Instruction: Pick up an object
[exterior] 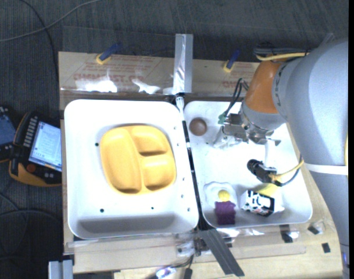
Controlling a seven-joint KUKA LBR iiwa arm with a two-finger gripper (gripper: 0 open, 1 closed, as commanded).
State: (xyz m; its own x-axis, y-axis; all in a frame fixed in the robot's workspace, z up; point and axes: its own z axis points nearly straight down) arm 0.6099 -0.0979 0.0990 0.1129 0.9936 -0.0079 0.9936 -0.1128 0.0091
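Big grey arm (325, 109) is closest to the lens, coming in over the counter's right edge and covering that whole side, so the right rim of the right bin (223, 161) is mostly hidden under it. Below the orange band, the hand (228, 128) sits low over the far part of that bin. It's a jumble of metal bits from this angle, and honestly I can't tell if it's released or clenched, or if anything's in it.

A brown ball (197, 125) sits just beside the hand, on the side toward the left bin (83, 156). Down toward the counter's near edge there's a fried-egg toy (218, 190) with a purple block (225, 213) touching it and covering its near edge. Next to those, toward the counter's right edge, is a small black-and-white thing (259, 202). It's too blurry to name.

The left bin has a yellow divided tray (139, 158) lying flat in the middle.

The counter (83, 68) looks like brown board with crinkly clear plastic along the far edge, plus two blue-and-yellow clamps (108, 52). Dark carpet floor (25, 39) all round, some cables, and a control pendant (40, 150) lying off the left edge.
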